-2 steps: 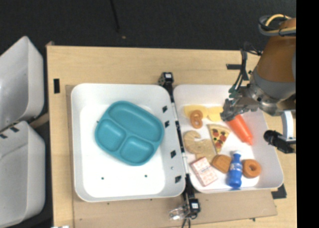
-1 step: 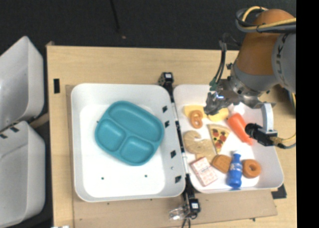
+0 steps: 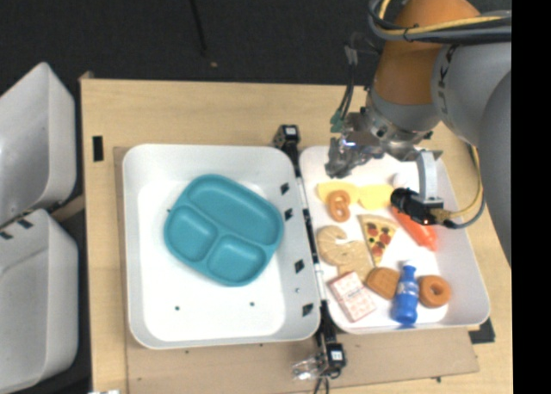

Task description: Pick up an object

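The right bin (image 3: 461, 267) holds several toy foods. A pretzel (image 3: 337, 205) lies on a yellow piece (image 3: 366, 193), with a pizza slice (image 3: 378, 236), a bitten cookie (image 3: 339, 246), a pink card box (image 3: 353, 294), a brown bun (image 3: 381, 281), a blue bottle (image 3: 405, 295), a doughnut (image 3: 435, 292) and an orange-red carrot (image 3: 417, 230) around them. My gripper (image 3: 343, 158) hangs over the bin's back left corner, just above the pretzel and the yellow piece. I see nothing between its fingers.
A teal divided plate (image 3: 224, 229) lies in the left bin (image 3: 155, 306). A black clamp (image 3: 287, 136) sits at the back where the bins meet. The arm's orange band (image 3: 422, 48) and grey body cover the bin's back right.
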Tool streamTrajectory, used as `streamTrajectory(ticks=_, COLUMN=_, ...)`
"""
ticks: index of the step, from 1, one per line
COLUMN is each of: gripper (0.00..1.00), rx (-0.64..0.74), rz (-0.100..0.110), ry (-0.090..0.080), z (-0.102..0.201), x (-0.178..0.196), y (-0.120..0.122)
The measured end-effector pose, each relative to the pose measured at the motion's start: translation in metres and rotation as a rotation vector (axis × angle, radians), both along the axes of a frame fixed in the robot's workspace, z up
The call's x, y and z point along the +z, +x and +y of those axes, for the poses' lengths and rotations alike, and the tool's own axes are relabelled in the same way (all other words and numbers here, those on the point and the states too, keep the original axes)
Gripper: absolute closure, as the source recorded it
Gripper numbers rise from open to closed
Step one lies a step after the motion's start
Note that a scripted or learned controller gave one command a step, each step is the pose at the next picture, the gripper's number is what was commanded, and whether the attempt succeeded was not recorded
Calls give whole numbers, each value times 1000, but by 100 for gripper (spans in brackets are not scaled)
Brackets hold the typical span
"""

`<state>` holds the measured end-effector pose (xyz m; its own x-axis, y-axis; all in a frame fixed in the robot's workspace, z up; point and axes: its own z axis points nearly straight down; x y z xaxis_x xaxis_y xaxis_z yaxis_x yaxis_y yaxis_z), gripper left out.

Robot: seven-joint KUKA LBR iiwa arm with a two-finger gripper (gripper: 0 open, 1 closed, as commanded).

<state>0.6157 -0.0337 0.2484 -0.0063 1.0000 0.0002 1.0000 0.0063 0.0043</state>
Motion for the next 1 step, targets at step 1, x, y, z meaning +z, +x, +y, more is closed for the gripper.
streamTrajectory(ticks=1, gripper=100, rx=-2, rz=2, ry=-2, z=-3, x=-1, y=0)
